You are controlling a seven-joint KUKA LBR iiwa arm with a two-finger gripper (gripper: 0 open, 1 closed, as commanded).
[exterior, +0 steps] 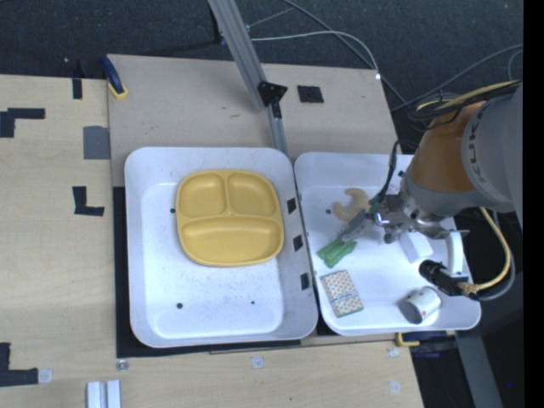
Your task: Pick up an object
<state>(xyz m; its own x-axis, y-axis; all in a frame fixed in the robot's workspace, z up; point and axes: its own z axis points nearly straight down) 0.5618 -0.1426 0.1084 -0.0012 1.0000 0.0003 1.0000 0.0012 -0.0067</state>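
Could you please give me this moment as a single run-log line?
arm: over right bin | gripper: beside tan piece, above green tool | grasp: unconfirmed | left bin: yellow divided plate

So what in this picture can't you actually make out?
- The grey arm's gripper, camera view: its tip is small and blurred over the right white bin, so whether it holds anything is unclear.
- The tan wooden piece: partly behind the gripper; shape uncertain.
- The green plastic object: too blurred to identify.
- The small patterned card: print too fine to read.
- The white-and-grey cup-like object: too small to tell.
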